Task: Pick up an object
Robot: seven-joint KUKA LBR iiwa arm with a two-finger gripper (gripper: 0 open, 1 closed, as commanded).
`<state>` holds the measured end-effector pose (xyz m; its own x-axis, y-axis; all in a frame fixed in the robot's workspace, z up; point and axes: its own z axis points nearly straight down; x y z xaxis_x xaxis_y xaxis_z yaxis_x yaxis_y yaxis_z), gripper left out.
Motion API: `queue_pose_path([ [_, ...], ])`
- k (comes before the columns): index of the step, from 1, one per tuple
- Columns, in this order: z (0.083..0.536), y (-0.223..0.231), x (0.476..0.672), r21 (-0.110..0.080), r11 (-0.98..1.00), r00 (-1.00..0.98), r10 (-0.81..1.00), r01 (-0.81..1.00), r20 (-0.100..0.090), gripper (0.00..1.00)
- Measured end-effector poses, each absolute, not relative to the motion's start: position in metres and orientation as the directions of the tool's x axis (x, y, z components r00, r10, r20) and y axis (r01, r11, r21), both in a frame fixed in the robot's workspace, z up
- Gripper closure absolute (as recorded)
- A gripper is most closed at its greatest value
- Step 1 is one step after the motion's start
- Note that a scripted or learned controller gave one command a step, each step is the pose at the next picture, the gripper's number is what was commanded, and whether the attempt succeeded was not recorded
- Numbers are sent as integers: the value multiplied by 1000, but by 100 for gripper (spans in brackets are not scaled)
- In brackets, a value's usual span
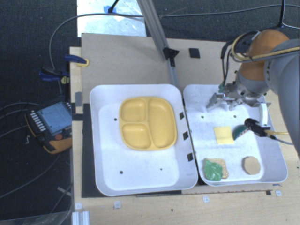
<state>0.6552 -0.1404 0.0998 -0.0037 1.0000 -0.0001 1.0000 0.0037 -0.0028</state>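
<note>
My gripper [221,102] hangs over the far part of the right bin [201,146], fingers spread open with nothing between them. Nearer the front, a flat yellow square [223,135] lies in the middle of that bin, apart from the gripper. A dark teal object [240,131] sits just right of the square. At the front of the bin are a green leafy piece on a tan slice [214,169] and a round tan disc [251,165].
The left bin [105,163] holds a yellow divided plate [147,123]. A grey pole [154,22] slants over the bench behind the bins. Clamps, cables and a small handheld device [51,121] lie off the bench at left.
</note>
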Motion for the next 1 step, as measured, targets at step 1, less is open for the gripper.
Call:
queue_pose_path([
  [1, 85, -140, 656, 2, 5, -5, 1000, 1000, -1, 0],
])
